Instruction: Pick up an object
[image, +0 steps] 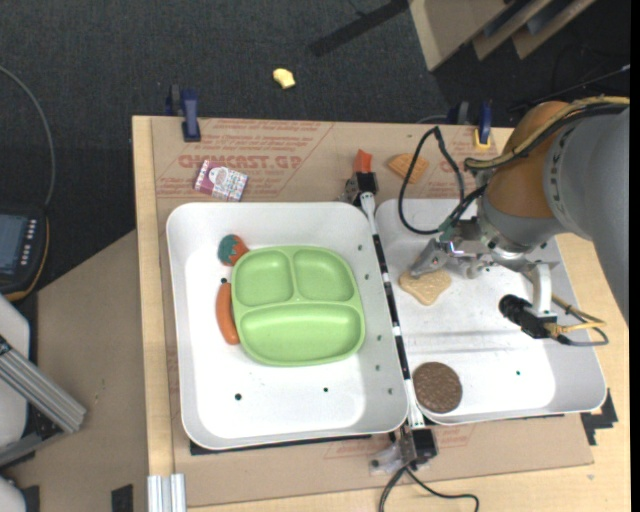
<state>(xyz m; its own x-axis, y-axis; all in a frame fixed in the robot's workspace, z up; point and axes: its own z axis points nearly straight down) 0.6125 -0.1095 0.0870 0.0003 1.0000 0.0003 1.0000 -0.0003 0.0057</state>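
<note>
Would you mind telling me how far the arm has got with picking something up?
Done: the gripper is down in the right bin, at the toast piece. In hand: nothing visibly held. Left: grasping and lifting; the brown disc and green tray lie untouched.

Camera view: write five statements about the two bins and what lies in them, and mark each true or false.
1. The green divided plate lies in the left bin. True.
2. The brown round patty lies on the green plate. False: it lies in the right bin, near its front left corner.
3. An orange sausage lies along the plate's left edge. True.
4. The gripper hangs over the left bin. False: it is over the right bin, just above the tan bread slice.
5. The plate's compartments hold food. False: all three show bare green.
</note>
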